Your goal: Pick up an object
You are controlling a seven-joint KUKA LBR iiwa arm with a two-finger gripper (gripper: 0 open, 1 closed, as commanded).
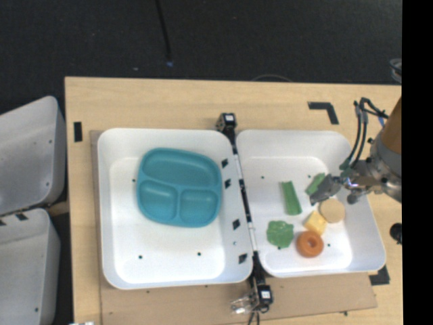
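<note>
1. Here, the counter (169,103) carries two shallow white bins side by side: the left bin (115,263) in the middle of the frame and the right bin (270,147) toward the right of the frame.
2. A teal divided plate (180,187) lies flat in the left bin, filling much of its upper middle.
3. The arm (389,141) enters from the right edge of the frame, and its claw (338,187) hangs over the right part of the right bin.
4. Whether the claw is clenched or released cannot be told; nothing is seen held in it.
5. A dark green piece (316,183) sits at the claw's left tip, touching or just under it; which one cannot be told.
6. A pale round piece (331,212) lies just below the claw.
7. A yellow block (314,222) touches that round piece on its lower left.
8. An orange round piece (310,244) lies just below the yellow block, near the bin's lower edge.
9. A green leafy piece (279,233) lies to the left of the orange one, lower left of the claw.
10. A green stick (291,198) lies nearly upright in the picture, to the left of the claw and apart from it.
</note>
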